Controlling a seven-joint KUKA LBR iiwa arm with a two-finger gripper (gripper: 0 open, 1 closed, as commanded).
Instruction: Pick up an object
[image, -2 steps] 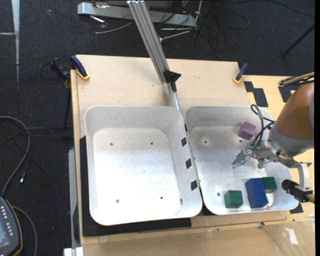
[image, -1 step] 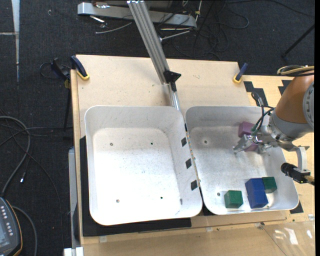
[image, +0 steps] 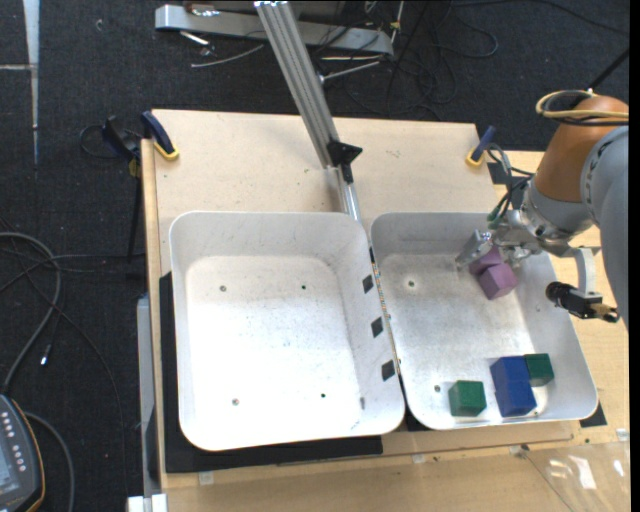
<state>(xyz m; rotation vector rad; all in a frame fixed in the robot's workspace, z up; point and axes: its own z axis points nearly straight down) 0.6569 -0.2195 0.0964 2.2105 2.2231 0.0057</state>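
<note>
My gripper (image: 488, 258) hangs over the upper right part of the right bin (image: 440, 300). A purple block (image: 496, 277) sits tilted between its fingers, its top tucked under the gripper's grey body, and the gripper is shut on it. Along the bin's near edge lie a green block (image: 466, 398), a blue block (image: 513, 385) and a smaller dark green block (image: 539, 368) touching the blue one.
The left bin (image: 265, 330) lies beside the right one, with their rims meeting in the middle. A slanted metal pole (image: 310, 95) stands behind the bins. Clamps grip the bench's far corners, one (image: 158, 135) on the left and one (image: 481, 147) on the right.
</note>
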